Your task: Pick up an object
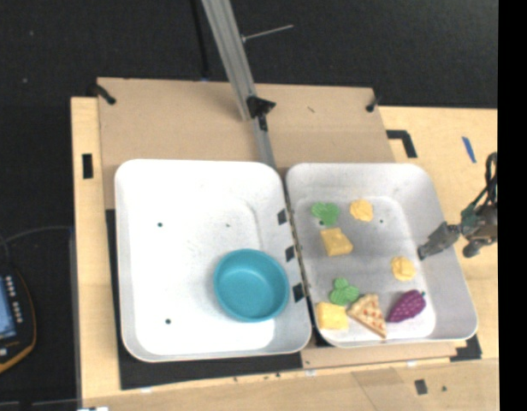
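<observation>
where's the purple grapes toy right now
The purple grapes toy lies in the right bin, near its front right corner, just right of the pizza slice and below a yellow piece.

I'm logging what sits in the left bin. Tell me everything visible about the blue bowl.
The bowl is round, plain teal-blue with a smooth, plastic-looking surface, and stands upright, mouth open upward, with nothing inside. Its rim is a slightly lighter ring around a deeper interior. It rests on the floor of the left bin, toward the near right corner, close to the wall shared with the right bin. No other item touches it.
</observation>
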